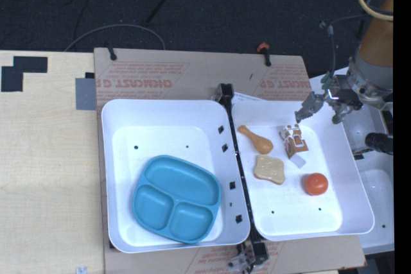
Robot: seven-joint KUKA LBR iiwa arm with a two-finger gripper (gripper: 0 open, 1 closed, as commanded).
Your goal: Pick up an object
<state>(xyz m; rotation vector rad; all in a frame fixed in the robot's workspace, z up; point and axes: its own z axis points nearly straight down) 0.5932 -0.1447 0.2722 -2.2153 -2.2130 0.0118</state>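
From my station I see the arm (pixel 376 42) reaching in at the upper right, its pincer (pixel 324 110) hanging over the top right corner of the right bin (pixel 356 218) with its two fingers spread apart and nothing between them. One fingertip (pixel 302 113) sits over the bin's upper area, the other (pixel 338 117) near the bin's right rim. Just below and left of the pincer lies a small brown and white carton (pixel 293 140), tilted on its side, apart from the fingers. To its left I see a tan drumstick-shaped toy (pixel 256 138) lying at a slant, and just below that a pale slice of toast (pixel 269 169), near it, though I cannot tell if they touch. A red tomato-like ball (pixel 315 184) rests to the right of the toast, well apart from the pincer. In the left bin (pixel 119 122) a blue divided plate (pixel 175 198) with three compartments lies toward the lower middle. Both bins sit side by side on a cardboard sheet (pixel 192 74) on the tabletop (pixel 45 170), joined by a black divider (pixel 232 163) along their shared edge.
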